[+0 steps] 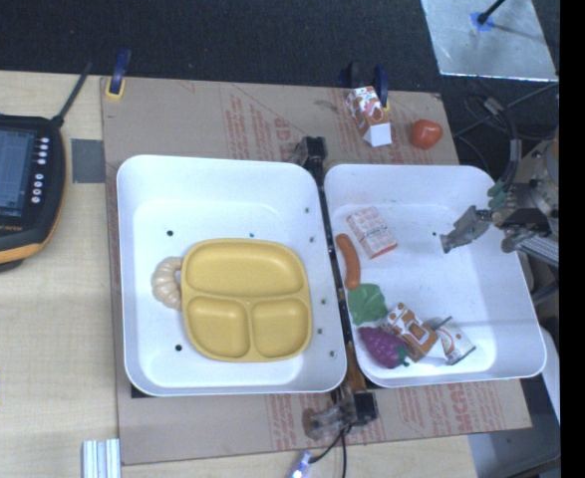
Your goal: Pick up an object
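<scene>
The end effector [463, 232] hangs over the right side of the right bin [511, 297], reaching in from the right edge of the view. I cannot tell its state from this slant, and nothing shows as being held. No object has been picked up yet, by my reading.

The candidates lie to its left and toward the near edge of the same bin. A small red-and-white carton [372, 232] rests flat on the bin floor, to the left of the end effector and roughly level with it, with bare white floor between the 2. Just beyond the carton, against the wall shared by the 2 bins, an orange sausage [348, 260] lies with its long axis running along that wall. Nearer the front lies a cluster: a green leaf-shaped piece [368, 302], purple grapes [380, 346] and 2 printed packets [427, 335], touching or overlapping one another. The carton looks the simplest reach, a short sideways move leftward.

The arm behind the wrist is cut off at the right. The packets in the cluster are too jumbled to separate clearly.
</scene>
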Robot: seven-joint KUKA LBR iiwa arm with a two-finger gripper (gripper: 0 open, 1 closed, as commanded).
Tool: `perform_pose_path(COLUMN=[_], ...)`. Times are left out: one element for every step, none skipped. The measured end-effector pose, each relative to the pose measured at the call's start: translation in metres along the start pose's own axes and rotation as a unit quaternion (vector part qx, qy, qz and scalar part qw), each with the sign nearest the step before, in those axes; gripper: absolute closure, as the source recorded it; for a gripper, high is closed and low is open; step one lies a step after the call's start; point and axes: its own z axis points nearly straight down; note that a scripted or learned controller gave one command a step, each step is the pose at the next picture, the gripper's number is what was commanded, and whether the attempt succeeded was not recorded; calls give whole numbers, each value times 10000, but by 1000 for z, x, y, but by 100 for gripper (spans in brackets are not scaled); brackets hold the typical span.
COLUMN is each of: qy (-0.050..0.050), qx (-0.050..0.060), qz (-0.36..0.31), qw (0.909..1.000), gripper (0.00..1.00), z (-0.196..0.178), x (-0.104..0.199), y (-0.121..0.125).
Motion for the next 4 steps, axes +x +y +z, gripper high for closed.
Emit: perform_pose_path(qy=[2,3,9,5], qx=[11,8,-5,-21], qz=[-7,-4,-7,-5], qw=[10000,10000,10000,10000], gripper=[0,0,0,0], z=[106,165,182,182], x=[34,39,39,20], y=[-41,-42,-40,-40])
